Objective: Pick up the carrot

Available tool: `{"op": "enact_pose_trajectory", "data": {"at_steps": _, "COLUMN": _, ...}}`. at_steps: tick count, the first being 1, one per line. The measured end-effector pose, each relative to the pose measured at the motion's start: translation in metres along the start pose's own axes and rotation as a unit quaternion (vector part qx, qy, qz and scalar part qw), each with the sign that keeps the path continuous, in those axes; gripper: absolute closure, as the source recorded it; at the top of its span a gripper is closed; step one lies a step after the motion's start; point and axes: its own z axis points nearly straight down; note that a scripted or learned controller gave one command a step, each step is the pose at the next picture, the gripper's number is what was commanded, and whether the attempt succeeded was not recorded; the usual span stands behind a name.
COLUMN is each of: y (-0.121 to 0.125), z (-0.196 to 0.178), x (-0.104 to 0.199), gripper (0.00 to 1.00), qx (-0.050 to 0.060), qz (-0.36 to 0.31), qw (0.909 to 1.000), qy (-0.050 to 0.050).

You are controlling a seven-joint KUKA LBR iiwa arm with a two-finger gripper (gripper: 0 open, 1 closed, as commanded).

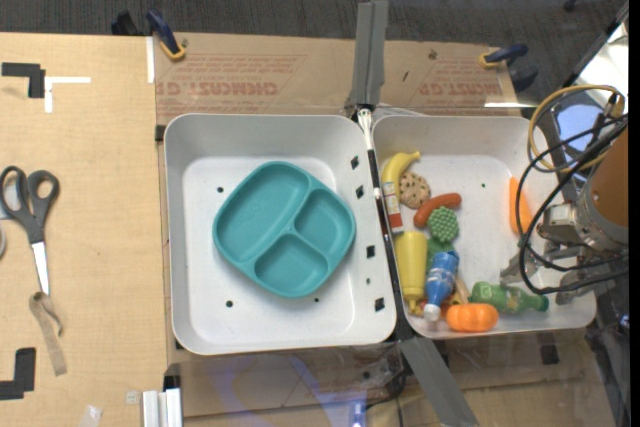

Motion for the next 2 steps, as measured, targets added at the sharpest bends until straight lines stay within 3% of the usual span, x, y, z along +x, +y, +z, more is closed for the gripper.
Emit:
{"op": "enact_pose_trajectory", "data": {"at_steps": 1, "y": -0.069, "z": 0.028, "x": -0.021, "gripper": 0.0, "qx": 0.0, "qz": 0.128, "qw": 0.9918, "qy": -0.001}}
{"op": "enact_pose_trajectory", "data": {"at_steps": 2, "y": -0.076, "z": 0.028, "x": -0.032, "gripper": 0.0, "qx": 0.0, "qz": 0.232, "qw": 0.9728, "qy": -0.001}}
